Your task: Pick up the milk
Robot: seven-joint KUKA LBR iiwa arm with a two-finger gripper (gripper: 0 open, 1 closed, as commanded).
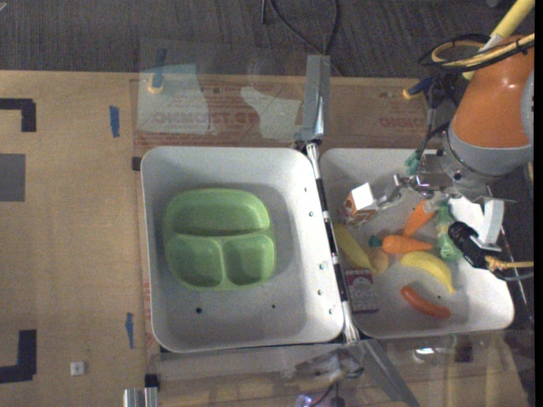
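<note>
Fingers (392,190) touch the milk (362,202) — perhaps gripping it; cannot tell.

The arm (490,113) reaches in from the right, wrist bent down.

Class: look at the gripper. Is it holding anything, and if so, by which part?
It cannot be told. The gripper sits right beside the milk carton in the right bin, but no grip is visible.
</note>
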